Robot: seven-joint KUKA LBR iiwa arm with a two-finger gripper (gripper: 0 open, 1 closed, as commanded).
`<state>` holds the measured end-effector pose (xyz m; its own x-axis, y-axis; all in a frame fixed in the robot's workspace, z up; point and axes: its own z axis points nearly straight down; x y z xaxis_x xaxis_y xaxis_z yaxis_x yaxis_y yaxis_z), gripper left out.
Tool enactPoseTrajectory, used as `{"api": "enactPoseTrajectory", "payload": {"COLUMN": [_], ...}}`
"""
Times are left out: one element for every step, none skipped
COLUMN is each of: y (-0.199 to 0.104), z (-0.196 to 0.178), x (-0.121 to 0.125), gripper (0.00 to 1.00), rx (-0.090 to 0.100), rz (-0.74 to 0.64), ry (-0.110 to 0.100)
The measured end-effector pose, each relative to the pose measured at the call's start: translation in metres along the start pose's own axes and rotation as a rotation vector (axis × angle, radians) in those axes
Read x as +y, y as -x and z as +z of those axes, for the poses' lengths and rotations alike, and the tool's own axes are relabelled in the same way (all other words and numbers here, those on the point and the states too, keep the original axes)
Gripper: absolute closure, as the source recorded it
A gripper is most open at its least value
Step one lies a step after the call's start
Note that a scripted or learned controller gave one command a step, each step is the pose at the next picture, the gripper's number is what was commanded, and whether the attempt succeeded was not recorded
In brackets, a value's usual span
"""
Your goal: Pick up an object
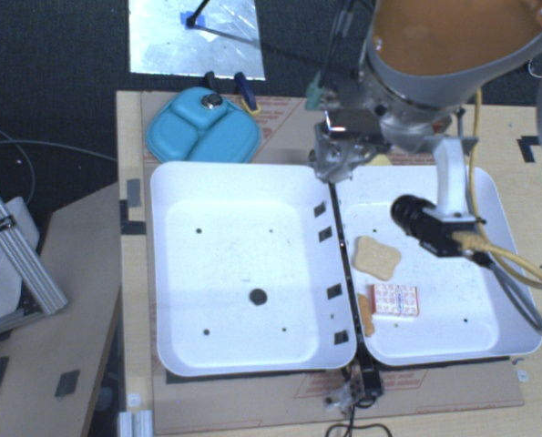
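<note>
- Over the back of the bench (132, 144), we see the arm (453, 25) reaching in from the right, its orange band wide across the top of the view.
- Two white bins sit side by side: the left bin (225, 244) and the right bin (453, 326), touching along their shared inner walls.
- Behind the bench, a silvery sheet (196, 24) lies flat on the dark floor.
- Just behind the left bin, a blue lidded container (203, 127) rests on the bench.
- At the back end of the divide between the bins we see the gripper (334, 164), above the rims. We cannot tell whether it is spread or pressed together, and we see nothing held in it.
- Well in front of the gripper, a tan bread-shaped piece (377, 257) lies flat in the right bin, near the inner wall.
- Just in front of that piece lies a small red-patterned card (395, 299).
- Beside the card, against the inner wall, lies a thin orange stick (365, 314).
- Alone in the left bin sits a small dark disc (258, 296).
</note>
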<state>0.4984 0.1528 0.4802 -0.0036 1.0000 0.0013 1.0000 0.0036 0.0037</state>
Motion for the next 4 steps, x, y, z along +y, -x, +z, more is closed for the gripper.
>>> {"api": "enactPoseTrajectory", "payload": {"y": [-0.057,0.0,-0.056,-0.082], "z": [0.098,0.053,0.134,0.137], "x": [0.053,0.069,0.172,0.092], "gripper": [1.0,1.0,1.0,1.0], "rx": [0.0,-0.001,0.006,0.0], "rz": [-0.003,0.007,-0.001,-0.002], "ry": [-0.003,0.002,0.016,-0.006]}}
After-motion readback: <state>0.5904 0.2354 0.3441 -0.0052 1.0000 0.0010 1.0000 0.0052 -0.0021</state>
